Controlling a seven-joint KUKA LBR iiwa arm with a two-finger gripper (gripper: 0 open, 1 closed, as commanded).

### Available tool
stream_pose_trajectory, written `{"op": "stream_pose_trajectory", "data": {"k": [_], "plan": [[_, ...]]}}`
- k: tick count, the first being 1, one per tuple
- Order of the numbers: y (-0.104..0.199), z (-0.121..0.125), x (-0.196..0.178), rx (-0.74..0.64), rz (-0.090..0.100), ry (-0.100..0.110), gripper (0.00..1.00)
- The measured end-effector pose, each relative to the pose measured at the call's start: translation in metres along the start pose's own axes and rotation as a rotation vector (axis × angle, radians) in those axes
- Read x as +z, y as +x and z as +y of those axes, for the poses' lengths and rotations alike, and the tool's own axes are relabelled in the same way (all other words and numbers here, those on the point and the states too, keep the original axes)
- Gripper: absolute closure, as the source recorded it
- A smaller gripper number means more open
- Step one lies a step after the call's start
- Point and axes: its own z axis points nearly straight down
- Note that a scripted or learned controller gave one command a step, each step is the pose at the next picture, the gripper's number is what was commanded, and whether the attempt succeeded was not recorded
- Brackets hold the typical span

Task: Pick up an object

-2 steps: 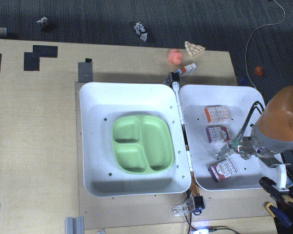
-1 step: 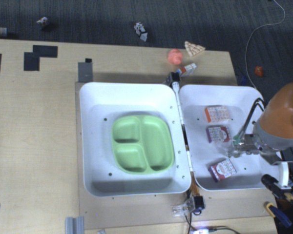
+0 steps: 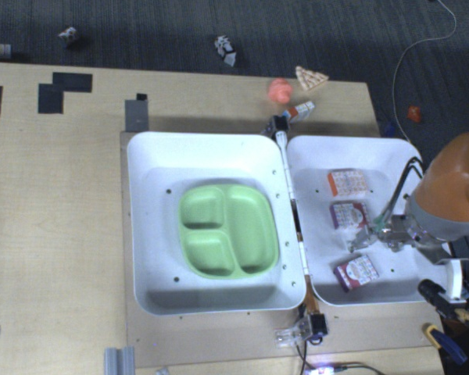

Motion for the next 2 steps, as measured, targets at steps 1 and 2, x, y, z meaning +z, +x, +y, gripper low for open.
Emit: {"op": "stream_pose_trajectory", "data": {"k": [1,2], "plan": [[0.0006,0.0016,-0.0105,-0.001,0.000,-0.004,1.00],[0.0005,0.0015,-0.0104,-0.001,0.000,-0.004,0.00]]}}
